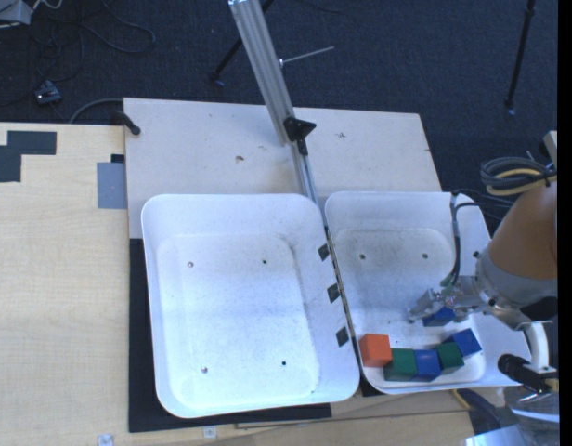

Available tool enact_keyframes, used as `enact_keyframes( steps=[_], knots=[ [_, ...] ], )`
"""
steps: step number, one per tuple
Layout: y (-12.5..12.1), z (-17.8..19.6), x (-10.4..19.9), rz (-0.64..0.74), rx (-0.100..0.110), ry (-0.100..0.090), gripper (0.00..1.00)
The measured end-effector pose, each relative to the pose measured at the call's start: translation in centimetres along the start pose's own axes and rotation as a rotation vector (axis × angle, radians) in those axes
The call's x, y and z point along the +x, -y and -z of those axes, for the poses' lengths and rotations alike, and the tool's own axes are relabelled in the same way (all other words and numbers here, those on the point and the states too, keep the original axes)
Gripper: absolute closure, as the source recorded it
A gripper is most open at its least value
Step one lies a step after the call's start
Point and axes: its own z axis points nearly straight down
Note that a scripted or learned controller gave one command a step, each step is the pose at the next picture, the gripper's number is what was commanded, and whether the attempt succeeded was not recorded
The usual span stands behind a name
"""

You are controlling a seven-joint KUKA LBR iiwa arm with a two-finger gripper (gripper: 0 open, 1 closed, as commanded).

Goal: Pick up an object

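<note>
My gripper is low in the right bin, near its right side. A small blue block sits between its fingers, and the gripper is shut on it. Along the bin's front edge, just below the gripper, several blocks lie in a row: an orange block, a green block, a blue block, a second green block and another blue block. The orange band of the arm rises to the right.
The left bin lies beside the right one, with black clips along the shared rim. A slanted aluminium bar stands behind the bins. Cables hang at the far right.
</note>
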Motion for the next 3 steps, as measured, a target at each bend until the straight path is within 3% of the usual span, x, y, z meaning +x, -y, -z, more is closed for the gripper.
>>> enact_keyframes(
  steps=[1, 2, 3],
  knots=[
    [0.0, 0.9, -0.1, -0.005, 0.002, -0.002, 1.0],
    [0.2, 3.6, 9.1, 0.01, 0.004, -0.005, 1.0],
    [0.3, 4.4, 8.5, -0.003, 0.007, -0.002, 1.0]
  ],
)
